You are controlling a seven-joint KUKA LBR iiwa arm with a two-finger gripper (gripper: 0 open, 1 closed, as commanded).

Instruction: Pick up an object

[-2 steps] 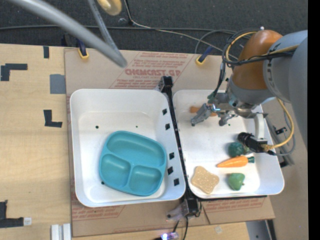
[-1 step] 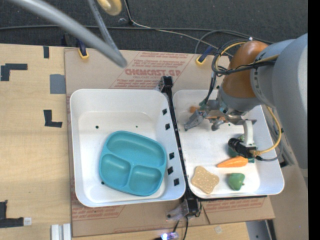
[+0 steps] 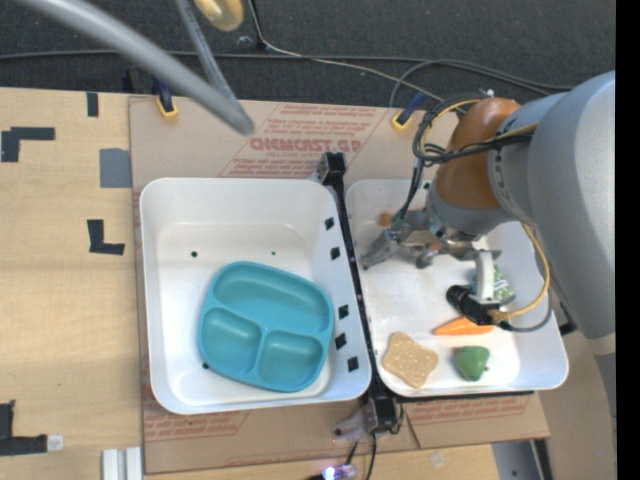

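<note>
In the right-hand shallow white plastic bin, the grey two-finger gripper hangs spread, gripping nothing, well above the orange toy carrot; better to centre on it before descending.

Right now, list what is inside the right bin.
In the right bin: a bread slice, a carrot, a green vegetable, and the gripper. The arm hides its far corner.
</note>
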